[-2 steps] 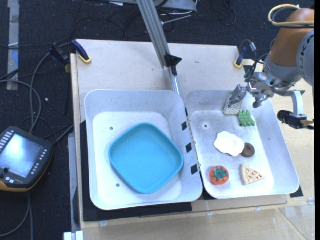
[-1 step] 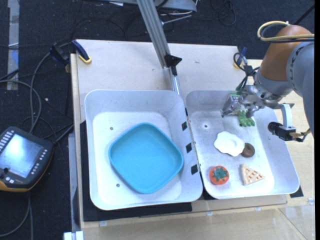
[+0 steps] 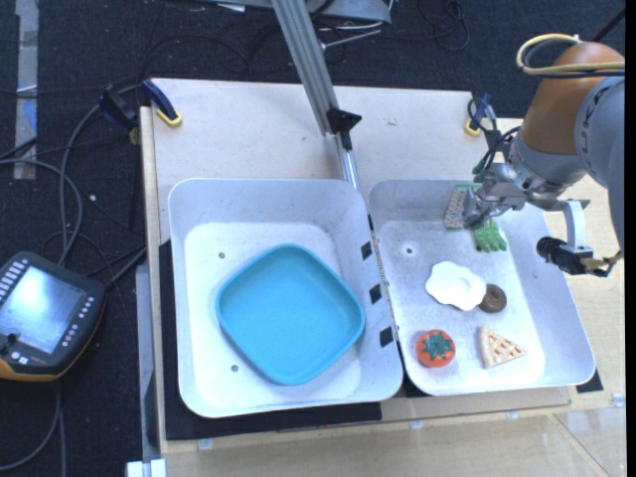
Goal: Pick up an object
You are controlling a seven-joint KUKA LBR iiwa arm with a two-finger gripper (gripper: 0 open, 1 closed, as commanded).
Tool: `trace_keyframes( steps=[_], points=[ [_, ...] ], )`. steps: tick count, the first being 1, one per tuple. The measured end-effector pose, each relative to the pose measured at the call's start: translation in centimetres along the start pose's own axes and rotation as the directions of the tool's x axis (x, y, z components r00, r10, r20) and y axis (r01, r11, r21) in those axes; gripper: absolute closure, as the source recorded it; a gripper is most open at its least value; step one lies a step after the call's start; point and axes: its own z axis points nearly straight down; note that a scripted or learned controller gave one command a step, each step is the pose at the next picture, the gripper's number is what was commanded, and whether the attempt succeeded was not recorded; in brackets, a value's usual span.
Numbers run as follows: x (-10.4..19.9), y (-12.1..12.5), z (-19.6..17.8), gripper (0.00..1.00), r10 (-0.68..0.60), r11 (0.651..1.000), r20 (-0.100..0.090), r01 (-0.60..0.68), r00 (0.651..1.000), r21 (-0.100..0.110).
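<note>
Camera view shows my gripper [image 3: 484, 210] down at the far end of the right bin [image 3: 556, 351], low over the floor of it. I take the green toy [image 3: 489, 236] as my landmark: it lies just below my wrist, on the near side of me, so close that I cannot tell whether I touch it. Whether my hand is released or clenched I cannot tell from this angle, because my own wrist covers it, and nothing visibly sits in my grasp.

Just beyond the green toy, on the side toward the left bin [image 3: 189, 296], lies a small grey mesh-like piece [image 3: 457, 207], tilted, its long side running roughly along the bin's length. Nearer the camera from the green toy come a white fried-egg shape [image 3: 455, 285], a small brown round piece [image 3: 494, 298] touching its edge, then a red tomato [image 3: 435, 348] and a waffle-patterned wedge [image 3: 500, 348] near the bin's front rim. A blue tray [image 3: 288, 313] fills the left bin, well apart from all this.

In my judgement the green toy is the nearest candidate, and the move turns on a short pull toward the camera before closing; the grey piece is equally near, to the other side.
</note>
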Motion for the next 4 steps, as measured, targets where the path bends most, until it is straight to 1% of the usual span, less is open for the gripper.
trace_keyframes(
  steps=[1,2,3,4],
  points=[
    [0.7,-0.5,-5.7,1.0,0.0,1.0,0.001,0.0,1.0,-0.004],
    [0.7,-0.5,-7.0,1.0,0.001,1.0,0.0,-0.001,1.0,-0.001],
    [6.6,-0.5,-6.7,1.0,-0.004,1.0,-0.002,0.004,1.0,0.001],
    [12.2,-1.1,-8.3,1.0,-0.004,1.0,-0.002,0.004,1.0,0.0]
  ],
)
